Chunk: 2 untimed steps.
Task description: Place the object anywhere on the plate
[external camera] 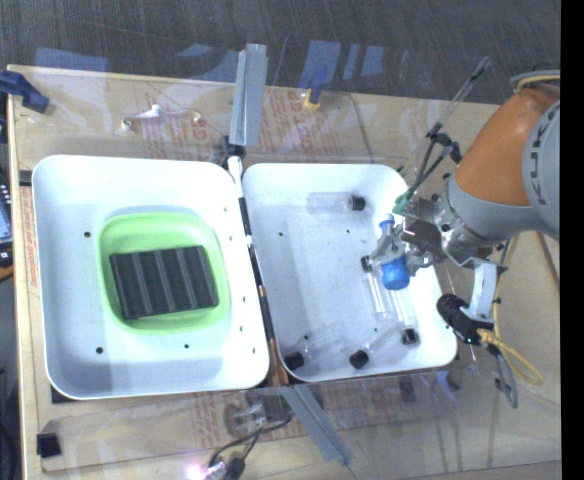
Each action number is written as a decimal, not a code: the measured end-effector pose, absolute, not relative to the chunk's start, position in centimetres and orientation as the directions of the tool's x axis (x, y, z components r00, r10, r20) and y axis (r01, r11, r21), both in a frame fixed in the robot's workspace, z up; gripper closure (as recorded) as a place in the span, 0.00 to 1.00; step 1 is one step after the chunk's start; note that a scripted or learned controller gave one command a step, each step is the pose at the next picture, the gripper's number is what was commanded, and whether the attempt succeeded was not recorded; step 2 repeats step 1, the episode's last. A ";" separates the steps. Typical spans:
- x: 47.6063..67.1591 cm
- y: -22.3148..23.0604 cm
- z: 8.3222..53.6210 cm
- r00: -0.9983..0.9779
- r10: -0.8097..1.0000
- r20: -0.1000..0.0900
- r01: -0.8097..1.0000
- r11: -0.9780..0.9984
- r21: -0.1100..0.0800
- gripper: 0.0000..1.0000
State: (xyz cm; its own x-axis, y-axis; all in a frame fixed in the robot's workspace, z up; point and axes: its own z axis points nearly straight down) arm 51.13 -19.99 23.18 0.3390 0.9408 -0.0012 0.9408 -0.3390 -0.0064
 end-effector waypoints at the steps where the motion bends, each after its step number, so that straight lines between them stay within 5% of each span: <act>1: 51.1 -20.0 23.2 0.339 0.941 -0.001 0.941 -0.339 -0.006 0.00; 2: 51.1 -20.0 23.2 0.339 0.941 -0.001 0.941 -0.339 -0.006 0.00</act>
